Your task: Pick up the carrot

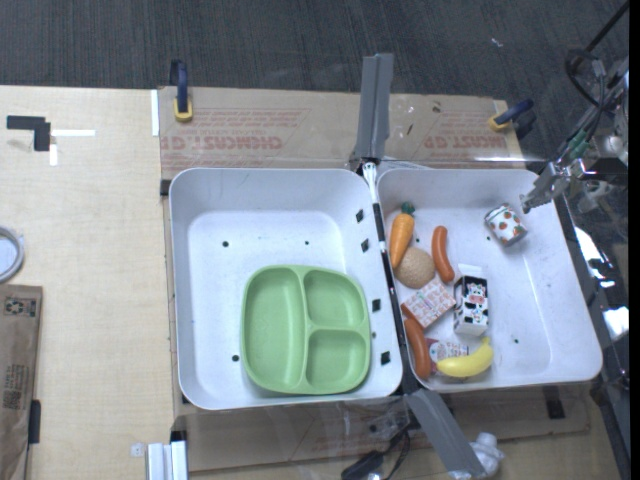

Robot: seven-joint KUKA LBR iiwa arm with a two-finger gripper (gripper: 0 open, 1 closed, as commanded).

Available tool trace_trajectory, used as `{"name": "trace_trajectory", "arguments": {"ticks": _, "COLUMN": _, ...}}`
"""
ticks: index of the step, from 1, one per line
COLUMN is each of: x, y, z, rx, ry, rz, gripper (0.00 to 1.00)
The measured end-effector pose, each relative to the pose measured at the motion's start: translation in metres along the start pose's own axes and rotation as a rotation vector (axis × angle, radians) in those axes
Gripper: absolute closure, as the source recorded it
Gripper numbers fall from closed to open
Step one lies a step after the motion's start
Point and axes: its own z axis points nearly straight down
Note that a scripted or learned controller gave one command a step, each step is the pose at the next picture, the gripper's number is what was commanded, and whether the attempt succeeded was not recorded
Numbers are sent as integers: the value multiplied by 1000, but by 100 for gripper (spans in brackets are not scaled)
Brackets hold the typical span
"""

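Camera view: the carrot (401, 236) lies at the right bin's (560, 298) far-left side. My claw (540, 190) hovers far-right, grip state unclear. I'm approaching; next, swing left over it.

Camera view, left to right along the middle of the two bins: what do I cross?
Green three-compartment plastic plate → orange toy carrot with green top → orange-red toy sausage → small white cup with red spots → gripper.
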Motion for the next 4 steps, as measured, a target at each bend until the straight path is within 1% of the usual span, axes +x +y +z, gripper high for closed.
{"name": "trace_trajectory", "arguments": {"ticks": 1, "x": 62, "y": 2, "z": 52, "rx": -1, "ry": 0, "rz": -293, "gripper": 0}}
{"name": "trace_trajectory", "arguments": {"ticks": 2, "x": 131, "y": 19, "z": 96, "rx": 0, "ry": 0, "rz": -391, "gripper": 0}}
{"name": "trace_trajectory", "arguments": {"ticks": 3, "x": 110, "y": 44, "z": 95, "rx": -4, "ry": -2, "rz": -636, "gripper": 0}}
{"name": "trace_trajectory", "arguments": {"ticks": 4, "x": 110, "y": 44, "z": 95, "rx": -4, "ry": -2, "rz": -637, "gripper": 0}}
